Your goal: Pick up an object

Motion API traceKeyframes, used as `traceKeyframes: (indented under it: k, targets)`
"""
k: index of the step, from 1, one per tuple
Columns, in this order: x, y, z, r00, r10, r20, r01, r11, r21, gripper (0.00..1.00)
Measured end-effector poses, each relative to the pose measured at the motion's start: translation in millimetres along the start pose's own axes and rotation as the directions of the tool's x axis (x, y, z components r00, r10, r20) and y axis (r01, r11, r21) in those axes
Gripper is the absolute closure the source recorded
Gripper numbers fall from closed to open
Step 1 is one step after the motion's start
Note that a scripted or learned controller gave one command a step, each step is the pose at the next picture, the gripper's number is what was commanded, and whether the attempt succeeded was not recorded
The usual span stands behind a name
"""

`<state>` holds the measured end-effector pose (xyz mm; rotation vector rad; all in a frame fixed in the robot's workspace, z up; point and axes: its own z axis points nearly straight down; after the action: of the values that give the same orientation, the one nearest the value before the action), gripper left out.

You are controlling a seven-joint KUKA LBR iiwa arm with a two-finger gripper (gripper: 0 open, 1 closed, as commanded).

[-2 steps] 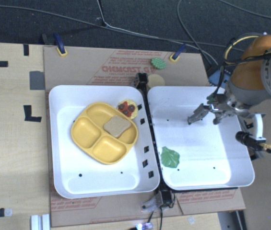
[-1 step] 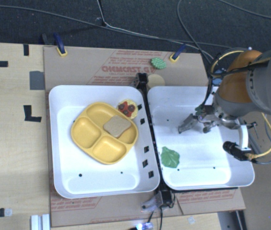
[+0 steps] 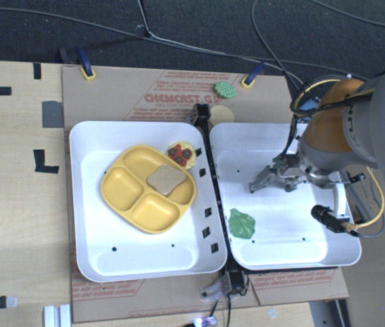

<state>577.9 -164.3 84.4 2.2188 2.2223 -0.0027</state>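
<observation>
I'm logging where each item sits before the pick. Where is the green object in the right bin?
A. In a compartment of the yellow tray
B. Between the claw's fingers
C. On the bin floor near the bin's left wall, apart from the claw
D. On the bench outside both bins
C: the green object lies on the right bin floor by its left wall, with the claw above it in the view and apart.

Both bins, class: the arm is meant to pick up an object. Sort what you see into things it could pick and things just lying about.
Could be picked:
- green item, right bin, nearest the tool
- yellow divided plate, left bin
- tan slice on the plate
- small dark red item

Lying about:
- green dotted piece on the cardboard
- cables
</observation>
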Motion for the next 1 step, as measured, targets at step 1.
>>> traceKeyframes:
  k: [1]
  targets:
    - [-0.5,1.0,-12.2,1.000,0.000,0.002,0.000,1.000,-0.003,1.00]
